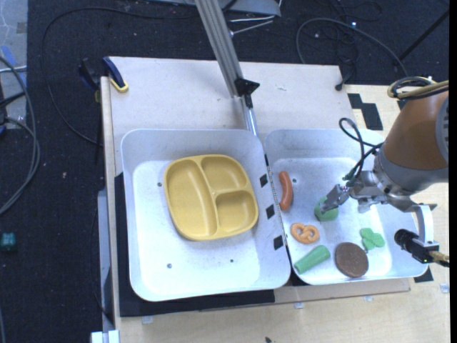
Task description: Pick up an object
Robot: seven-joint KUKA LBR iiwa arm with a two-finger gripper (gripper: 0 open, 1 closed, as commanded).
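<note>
Pincer [334, 199], reaching from the right into the right bin [314, 143], clenched on a small green block [328, 211] held just right of the sausage [285, 191], whose long axis runs near to far, with pretzel [305, 232], green cylinder [312, 259] and brown disc [351, 259] nearer.

Directly at the gripper [335, 199], a green object [327, 211] shows against the white bin [314, 145], and just left of it lie a reddish-orange sausage [285, 191] and an orange-tan pretzel [305, 233]. Below the gripper sit a green cylinder [311, 259], a brown disc [351, 259] and a small light-green piece [371, 239]. Well to its left, a plain yellow divided tray [211, 196] rests in the other white bin [143, 263].
</note>
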